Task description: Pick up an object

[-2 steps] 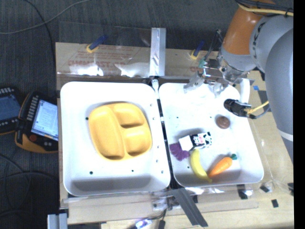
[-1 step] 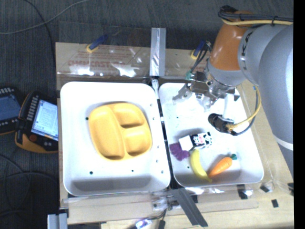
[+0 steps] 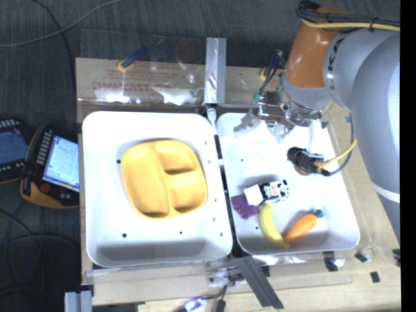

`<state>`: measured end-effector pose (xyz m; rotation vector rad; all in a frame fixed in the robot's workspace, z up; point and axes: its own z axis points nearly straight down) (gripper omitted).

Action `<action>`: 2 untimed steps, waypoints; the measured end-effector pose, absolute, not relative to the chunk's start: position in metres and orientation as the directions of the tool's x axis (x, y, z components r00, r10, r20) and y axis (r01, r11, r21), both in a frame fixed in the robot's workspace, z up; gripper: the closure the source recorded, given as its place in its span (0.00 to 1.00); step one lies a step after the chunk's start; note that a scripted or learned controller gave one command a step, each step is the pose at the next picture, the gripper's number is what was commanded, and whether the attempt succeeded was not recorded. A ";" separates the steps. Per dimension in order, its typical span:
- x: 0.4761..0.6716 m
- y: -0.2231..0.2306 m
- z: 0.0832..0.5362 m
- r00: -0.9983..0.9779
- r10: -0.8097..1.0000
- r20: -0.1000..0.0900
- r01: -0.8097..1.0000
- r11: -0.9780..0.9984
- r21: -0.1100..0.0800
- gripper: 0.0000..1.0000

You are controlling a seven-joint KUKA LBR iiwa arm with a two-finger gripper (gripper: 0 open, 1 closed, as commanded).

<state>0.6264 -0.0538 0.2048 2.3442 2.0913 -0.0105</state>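
One banana, one carrot, one yellow tray; the gripper's state: cannot tell.

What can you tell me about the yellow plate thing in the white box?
The yellow tray looks like smooth plastic, with rounded corners and three sunken compartments: one long one and two smaller ones. It lies flat, right side up and turned a little askew, near the middle of the left bin, resting on the bin's floor.
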 end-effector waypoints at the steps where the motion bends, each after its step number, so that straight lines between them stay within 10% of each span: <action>1: 0.616 -0.019 0.197 0.118 0.993 -0.004 0.993 -0.118 -0.006 1.00; 2: 0.628 0.005 0.181 0.278 0.961 -0.003 0.961 -0.278 -0.006 1.00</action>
